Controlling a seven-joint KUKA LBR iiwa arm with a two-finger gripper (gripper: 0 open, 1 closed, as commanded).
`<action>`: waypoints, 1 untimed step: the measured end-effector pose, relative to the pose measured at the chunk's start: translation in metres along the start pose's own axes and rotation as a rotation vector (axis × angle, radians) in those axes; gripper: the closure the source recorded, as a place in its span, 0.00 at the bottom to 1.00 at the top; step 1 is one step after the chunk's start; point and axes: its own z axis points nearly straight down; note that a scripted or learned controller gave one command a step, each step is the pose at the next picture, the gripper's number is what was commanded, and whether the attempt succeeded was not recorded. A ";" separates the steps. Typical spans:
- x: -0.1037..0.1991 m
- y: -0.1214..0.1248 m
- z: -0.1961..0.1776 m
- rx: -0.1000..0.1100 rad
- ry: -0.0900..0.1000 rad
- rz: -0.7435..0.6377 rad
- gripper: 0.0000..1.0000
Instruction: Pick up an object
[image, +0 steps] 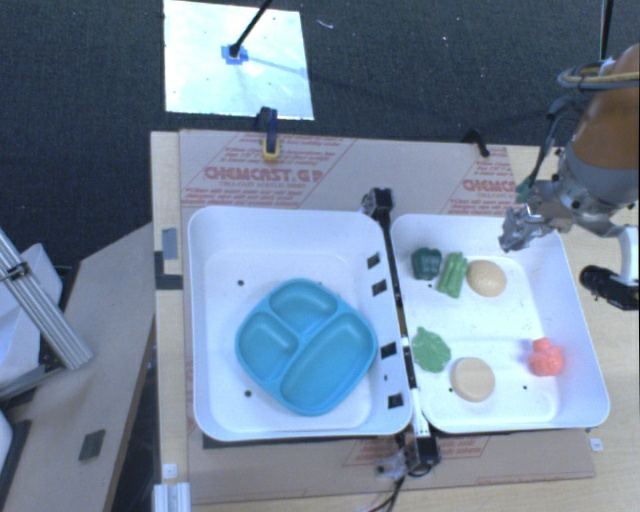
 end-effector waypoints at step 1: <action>0.060 0.010 0.010 0.002 0.001 -0.001 1.00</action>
